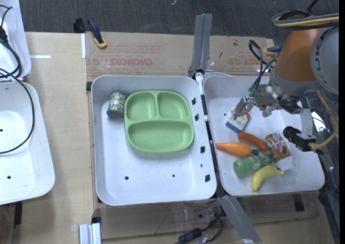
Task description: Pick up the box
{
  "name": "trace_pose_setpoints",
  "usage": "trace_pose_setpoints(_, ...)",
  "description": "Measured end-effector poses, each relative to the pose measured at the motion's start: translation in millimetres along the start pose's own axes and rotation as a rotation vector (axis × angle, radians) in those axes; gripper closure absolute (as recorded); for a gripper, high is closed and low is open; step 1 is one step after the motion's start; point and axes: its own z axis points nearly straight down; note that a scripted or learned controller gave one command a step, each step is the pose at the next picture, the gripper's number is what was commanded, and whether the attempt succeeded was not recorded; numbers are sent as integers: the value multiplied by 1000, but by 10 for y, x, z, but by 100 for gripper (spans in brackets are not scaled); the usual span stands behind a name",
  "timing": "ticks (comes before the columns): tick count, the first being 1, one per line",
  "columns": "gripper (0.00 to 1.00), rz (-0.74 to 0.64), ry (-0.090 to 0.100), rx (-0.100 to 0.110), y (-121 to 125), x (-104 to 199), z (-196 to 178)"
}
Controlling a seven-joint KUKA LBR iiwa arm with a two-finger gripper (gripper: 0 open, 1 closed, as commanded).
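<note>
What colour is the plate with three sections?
The plate is light green, seen in the camera view, in the left bin.

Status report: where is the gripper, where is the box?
Gripper low in right bin. Small blue-white box right under it. Two carrots close beside.

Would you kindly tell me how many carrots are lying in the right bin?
2. One carrot lies near the bin's middle, left of the green bottle; the other carrot sits just up and right of it. Others could be hidden beneath the arm.
</note>
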Motion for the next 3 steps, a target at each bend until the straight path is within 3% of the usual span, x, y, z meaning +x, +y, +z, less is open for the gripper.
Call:
trace_pose_setpoints(1,0,299,0,2,370,70,604)
trace_pose_setpoints(2,100,296,-2,3,371,67,514)
trace_pose_setpoints(3,100,304,0,1,370,916,-400)
